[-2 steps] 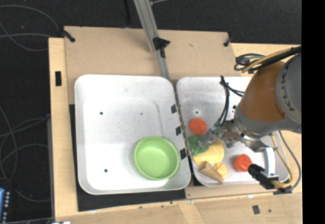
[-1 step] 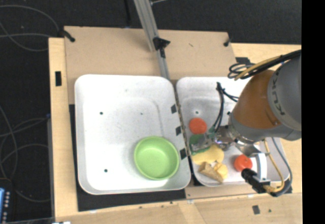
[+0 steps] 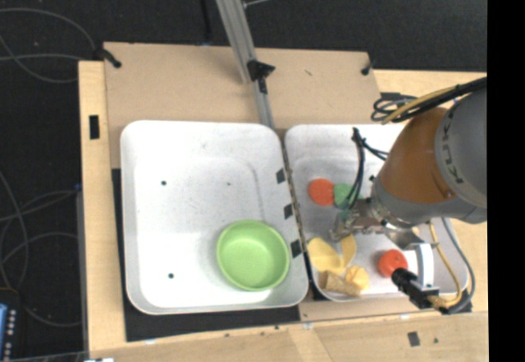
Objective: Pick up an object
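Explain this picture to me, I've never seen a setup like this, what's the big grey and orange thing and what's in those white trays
The big grey and orange thing is a robot arm. It reaches in from the picture's right side, and a program steers it to pick things up. At its tip is a small two-finger gripper, lowered into the right-hand shallow white bin.

The one camera is fixed above the bench and looks down at a slant.

The left-hand shallow white bin holds a round light-green plastic bowl. In the right-hand bin lie a small orange-red round object with a little green piece beside it, some pale yellow pieces near the front edge, and another orange-red round object.

The gripper sits just above the yellow pieces. The picture is too small and blurred to tell whether it holds anything.
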Available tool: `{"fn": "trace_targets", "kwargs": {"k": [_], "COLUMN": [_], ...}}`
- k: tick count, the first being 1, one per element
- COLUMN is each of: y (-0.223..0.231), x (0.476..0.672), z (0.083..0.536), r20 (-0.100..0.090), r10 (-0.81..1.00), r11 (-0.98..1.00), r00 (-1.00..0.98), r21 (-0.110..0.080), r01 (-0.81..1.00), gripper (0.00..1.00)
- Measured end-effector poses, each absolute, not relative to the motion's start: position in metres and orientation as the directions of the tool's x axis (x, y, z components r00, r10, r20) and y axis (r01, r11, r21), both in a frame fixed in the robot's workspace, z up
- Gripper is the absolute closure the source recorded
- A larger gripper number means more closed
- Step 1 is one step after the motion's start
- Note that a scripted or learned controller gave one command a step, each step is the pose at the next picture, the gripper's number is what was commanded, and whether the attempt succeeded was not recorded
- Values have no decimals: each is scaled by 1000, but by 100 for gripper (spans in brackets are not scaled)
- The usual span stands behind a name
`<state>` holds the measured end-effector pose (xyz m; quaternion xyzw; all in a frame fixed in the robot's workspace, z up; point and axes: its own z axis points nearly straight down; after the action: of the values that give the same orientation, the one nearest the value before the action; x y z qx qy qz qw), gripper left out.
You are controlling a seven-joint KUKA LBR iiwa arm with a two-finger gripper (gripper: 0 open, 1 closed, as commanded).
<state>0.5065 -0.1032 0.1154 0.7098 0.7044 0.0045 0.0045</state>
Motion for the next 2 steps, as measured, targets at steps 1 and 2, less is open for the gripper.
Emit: {"fn": "trace_targets", "kwargs": {"k": [1, 2], "y": [-102, -101], "x": [514, 521], "z": [178, 241], "r20": [-1, -1], "r10": [1000, 1000], "r11": [4, 5], "r00": [-4, -5], "r21": [8, 8], "r01": [1000, 1000], "gripper": [100, 100]}}
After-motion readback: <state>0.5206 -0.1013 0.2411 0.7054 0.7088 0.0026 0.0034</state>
